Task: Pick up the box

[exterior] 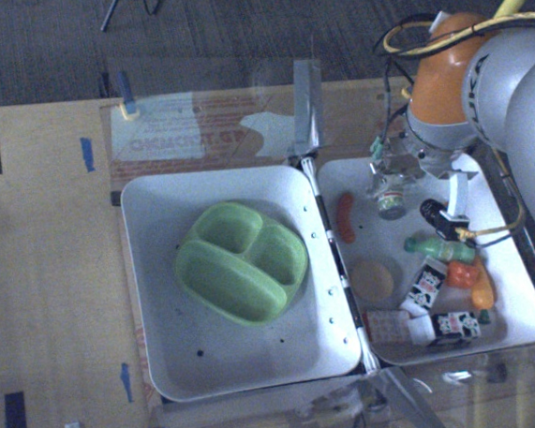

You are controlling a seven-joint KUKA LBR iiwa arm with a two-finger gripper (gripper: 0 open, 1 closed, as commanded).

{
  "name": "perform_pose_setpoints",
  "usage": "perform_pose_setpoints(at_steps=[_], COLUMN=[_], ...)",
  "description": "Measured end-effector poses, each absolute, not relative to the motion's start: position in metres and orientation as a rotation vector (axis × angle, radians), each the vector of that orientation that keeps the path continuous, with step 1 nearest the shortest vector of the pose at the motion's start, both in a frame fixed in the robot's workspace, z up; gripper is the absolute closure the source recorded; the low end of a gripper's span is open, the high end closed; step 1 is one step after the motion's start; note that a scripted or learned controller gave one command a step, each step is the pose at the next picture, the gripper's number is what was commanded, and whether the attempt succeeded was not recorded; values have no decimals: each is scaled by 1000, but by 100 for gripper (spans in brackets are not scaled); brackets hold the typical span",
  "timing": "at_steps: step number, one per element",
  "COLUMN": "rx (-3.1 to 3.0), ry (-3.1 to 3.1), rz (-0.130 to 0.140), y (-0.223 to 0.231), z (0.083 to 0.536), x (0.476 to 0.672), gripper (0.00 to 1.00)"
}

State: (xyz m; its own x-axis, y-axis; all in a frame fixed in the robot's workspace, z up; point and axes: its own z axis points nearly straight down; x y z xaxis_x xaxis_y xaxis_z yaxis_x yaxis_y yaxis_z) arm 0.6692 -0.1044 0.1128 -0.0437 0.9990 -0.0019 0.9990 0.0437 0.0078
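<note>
Gripper (pixel 389 187) hovers over right bin (pixel 523 325), above box (pixel 427 287).

We see the arm (pixel 510 91) reaching in from the right — thick grey links filling the upper right corner, with the orange band (pixel 446 59) sitting just above the wrist. Black and yellow cables loop over the band. The wrist points down and to the left, ending in the gripper (pixel 389 187) — a small cluster of metal parts seen from above. We cannot make out how its tips are set.
</note>
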Motion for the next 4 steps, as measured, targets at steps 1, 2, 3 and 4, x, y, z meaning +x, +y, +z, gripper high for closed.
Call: perform_pose_setpoints(at_steps=[1, 2, 3, 4], rx=[1717, 1716, 1773, 1775], ry=[2609, 2604, 2589, 2588], rz=[12, 16, 3, 2], y=[-142, -143, -114, -115], z=[95, 106, 187, 186], x=[616, 618, 598, 597], gripper=[100, 100, 100, 0])
